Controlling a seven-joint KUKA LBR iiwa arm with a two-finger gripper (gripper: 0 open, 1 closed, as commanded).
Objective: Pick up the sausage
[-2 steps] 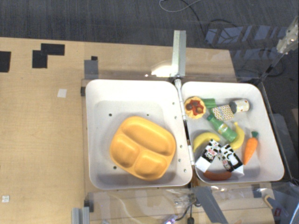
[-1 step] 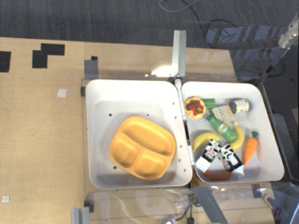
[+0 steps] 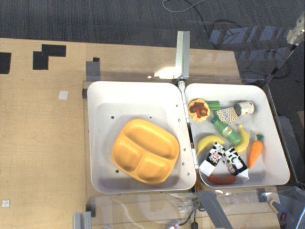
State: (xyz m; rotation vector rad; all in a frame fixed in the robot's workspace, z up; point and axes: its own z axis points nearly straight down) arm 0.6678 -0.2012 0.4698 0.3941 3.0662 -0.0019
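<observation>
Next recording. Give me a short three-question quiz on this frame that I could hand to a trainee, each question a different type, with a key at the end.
1. True or false: the sausage lies in the left bin.
2. Multiple choice: what partly covers the sausage? A) the carrot B) the black-and-white carton C) the green bottle
3. Fill in: the yellow divided plate has ___ compartments.

Key:
1. False. It lies at the near edge of the right bin.
2. B. The carton rests over its top side.
3. Three.
</observation>
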